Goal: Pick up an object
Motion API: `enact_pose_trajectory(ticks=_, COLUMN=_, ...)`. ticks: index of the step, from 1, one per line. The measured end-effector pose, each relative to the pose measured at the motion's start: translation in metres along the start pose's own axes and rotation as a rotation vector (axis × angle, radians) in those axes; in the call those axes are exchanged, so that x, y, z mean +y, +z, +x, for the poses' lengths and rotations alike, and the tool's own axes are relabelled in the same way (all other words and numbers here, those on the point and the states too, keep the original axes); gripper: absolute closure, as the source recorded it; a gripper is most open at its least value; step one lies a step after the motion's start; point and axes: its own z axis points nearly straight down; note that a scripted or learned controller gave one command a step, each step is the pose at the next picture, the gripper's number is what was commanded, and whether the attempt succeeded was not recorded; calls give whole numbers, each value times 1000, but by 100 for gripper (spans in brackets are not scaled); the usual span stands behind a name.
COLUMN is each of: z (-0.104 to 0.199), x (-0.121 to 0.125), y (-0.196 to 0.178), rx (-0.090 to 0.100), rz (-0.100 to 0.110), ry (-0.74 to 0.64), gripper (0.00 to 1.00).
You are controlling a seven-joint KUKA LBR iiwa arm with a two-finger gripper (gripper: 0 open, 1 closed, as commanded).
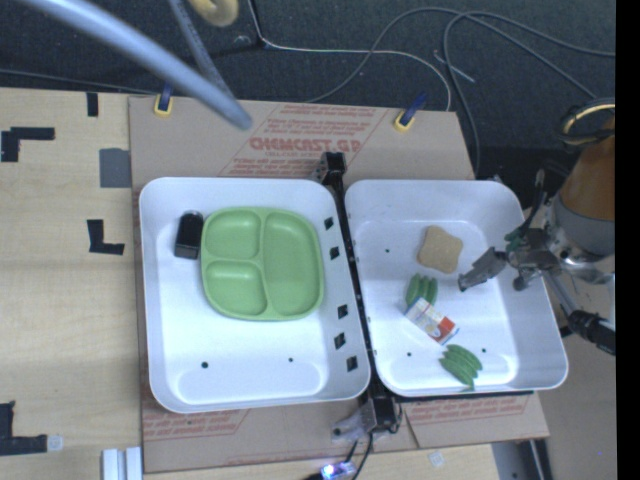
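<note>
Arm low at right bin's rim, gripper spread, grasping nothing; spongy tan block nearby.

Light falls evenly from above, bright on the two white bins, whose floors look slightly washed out with a bluish cast. Shadows are soft and short, as under the green plate. The dark backdrop at the top stays dim. A grey bar crossing the upper left is badly out of focus. The whole picture is grainy and soft.
</note>
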Motion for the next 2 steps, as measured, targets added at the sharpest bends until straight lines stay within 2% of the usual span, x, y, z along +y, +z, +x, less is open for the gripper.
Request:
enact_pose_trajectory(ticks=1, z=0, x=3, y=-7, rx=-3, rz=-13, ry=-4, gripper=0)
enact_pose_trajectory(ticks=2, z=1, x=5, y=37, rx=-3, rz=-9, ry=-4, gripper=0)
